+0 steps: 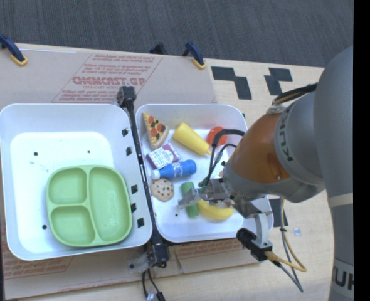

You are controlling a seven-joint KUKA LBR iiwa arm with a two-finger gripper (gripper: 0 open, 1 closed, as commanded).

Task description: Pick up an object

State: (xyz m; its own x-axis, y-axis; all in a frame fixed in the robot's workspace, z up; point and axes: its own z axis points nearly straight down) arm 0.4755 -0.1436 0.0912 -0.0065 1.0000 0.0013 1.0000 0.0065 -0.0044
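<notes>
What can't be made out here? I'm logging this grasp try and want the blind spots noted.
- Gripper: the wrist hides its fingers, so its grip is unclear.
- Banana: partly under the arm; contact with the gripper cannot be judged.
- Red thing: mostly covered by cables and the arm; unidentifiable.
- Green thing: half hidden by the gripper; too small to name.
- Right bin: the arm covers its right side.
</notes>
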